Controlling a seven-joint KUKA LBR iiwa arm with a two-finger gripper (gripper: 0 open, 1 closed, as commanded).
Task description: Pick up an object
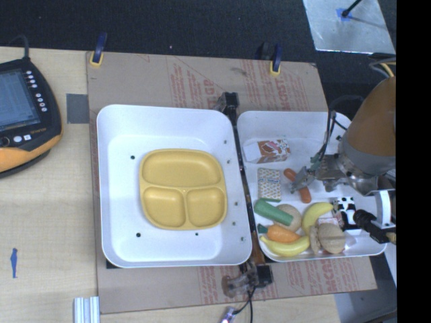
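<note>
1. Left bin [114, 180]: yellow divided tray [183, 187] sits mid-floor; bare white margin all round it, open from above.
2. Right bin [250, 128]: front packed tight with bananas [289, 246], carrot [281, 233], green piece [269, 209]; little room between.
3. Arm [370, 133] overhangs right bin's right side.
4. Bare floor near carton [268, 151], back left corner.

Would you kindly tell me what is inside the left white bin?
The left white bin holds one yellow divided tray, lying flat with three bare compartments. The bin floor beneath the tray is covered, so anything under it cannot be seen.
</note>
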